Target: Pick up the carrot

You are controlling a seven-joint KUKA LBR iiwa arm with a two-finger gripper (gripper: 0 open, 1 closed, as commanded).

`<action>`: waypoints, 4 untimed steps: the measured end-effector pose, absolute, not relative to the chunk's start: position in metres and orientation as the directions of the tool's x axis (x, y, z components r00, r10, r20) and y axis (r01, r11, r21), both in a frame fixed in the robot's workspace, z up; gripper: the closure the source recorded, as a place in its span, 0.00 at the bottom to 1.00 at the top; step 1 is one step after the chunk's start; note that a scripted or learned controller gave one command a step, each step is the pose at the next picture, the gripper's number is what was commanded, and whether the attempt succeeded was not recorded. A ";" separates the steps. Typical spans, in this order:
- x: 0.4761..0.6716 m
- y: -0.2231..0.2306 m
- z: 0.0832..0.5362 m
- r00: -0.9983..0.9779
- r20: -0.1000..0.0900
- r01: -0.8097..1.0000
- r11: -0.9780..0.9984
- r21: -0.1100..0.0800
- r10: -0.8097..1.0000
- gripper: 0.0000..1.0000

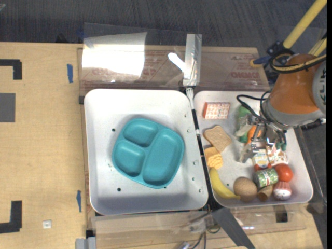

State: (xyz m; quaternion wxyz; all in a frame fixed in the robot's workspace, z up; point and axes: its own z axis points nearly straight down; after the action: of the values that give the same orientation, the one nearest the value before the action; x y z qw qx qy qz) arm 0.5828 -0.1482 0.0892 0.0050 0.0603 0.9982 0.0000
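Camera view, teal tray [148, 152] in left bin [98, 113], carrot [251, 133] (seemingly) in right bin [303, 183]

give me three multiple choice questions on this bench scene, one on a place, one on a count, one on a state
1. Where does the teal divided plastic plate lie?
A. in the left white bin
B. in the right white bin
C. on the bare wooden bench

2. How many compartments does the plate have?
A. two
B. three
C. five

3. How does the yellow curved toy banana lie?
A. standing on end against the wall
B. flat on the floor of the right white bin
C. on top of the plate

Answers:
1. A, since the plate sits in the middle of the left bin, left of the divider between the bins.
2. B, since ridges split it into two smaller sections and one long one.
3. B, since the banana lies flat near the right bin's front left corner, beside the brown round toy potato.
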 end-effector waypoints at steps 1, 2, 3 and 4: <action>0.587 -0.147 0.103 -0.993 -0.024 0.117 0.993 0.000 0.117 1.00; 0.531 -0.144 0.271 -0.998 -0.014 -0.061 0.998 -0.004 -0.061 1.00; 0.511 -0.150 0.097 -0.987 -0.008 0.162 0.987 0.000 0.162 1.00; 0.510 -0.150 0.096 -0.987 -0.006 0.162 0.987 0.000 0.162 0.00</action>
State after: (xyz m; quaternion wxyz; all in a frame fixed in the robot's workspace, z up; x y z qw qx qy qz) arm 0.5102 -0.1498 0.0960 0.0030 0.0813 0.9967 0.0000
